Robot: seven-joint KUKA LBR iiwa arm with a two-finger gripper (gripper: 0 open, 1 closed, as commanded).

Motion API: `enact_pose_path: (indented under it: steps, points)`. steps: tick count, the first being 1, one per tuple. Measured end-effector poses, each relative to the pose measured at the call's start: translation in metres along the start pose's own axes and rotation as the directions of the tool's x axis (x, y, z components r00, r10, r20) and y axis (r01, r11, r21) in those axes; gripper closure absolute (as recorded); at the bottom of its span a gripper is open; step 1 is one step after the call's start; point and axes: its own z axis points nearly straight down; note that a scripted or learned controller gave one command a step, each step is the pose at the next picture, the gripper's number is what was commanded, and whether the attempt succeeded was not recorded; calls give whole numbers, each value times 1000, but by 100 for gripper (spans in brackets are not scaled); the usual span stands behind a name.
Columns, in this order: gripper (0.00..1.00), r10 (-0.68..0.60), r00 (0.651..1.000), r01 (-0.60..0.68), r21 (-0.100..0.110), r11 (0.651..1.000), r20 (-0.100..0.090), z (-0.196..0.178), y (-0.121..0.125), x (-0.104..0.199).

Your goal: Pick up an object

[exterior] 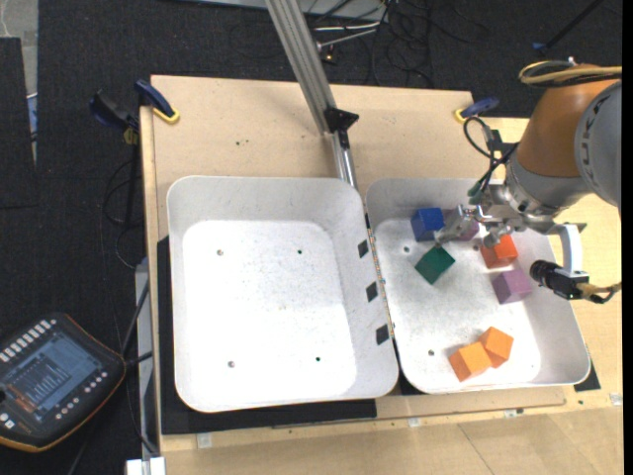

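Over the right-hand shallow white plastic bin (554, 364), the two-finger metal gripper (473, 224) hangs low; how far it is open cannot be told. It sits between the small blue cube (427, 222) and the red-orange block (497, 250), nothing visibly held. A dark green cube (434, 264) lies just below the gripper.

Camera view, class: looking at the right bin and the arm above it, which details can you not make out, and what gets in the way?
- Gripper: whether it is open or shut, its parts being too small and blurred.
- Red block: its upper part, covered by the wrist.
- Arm: its base, cut off by the right edge.
- Two orange blocks: whether they touch or merely overlap from this slanted view.
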Motion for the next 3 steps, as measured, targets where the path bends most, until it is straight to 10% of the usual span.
enact_pose_path:
  steps: [1, 2, 3]
  points:
    - [0, 0, 1000, 0, -10, 1000, 1, 42, 2, 1]
    - [100, 0, 1000, 1, -10, 1000, 2, 31, 2, 0]
    - [100, 0, 1000, 0, -14, 1000, 4, -30, -1, -7]
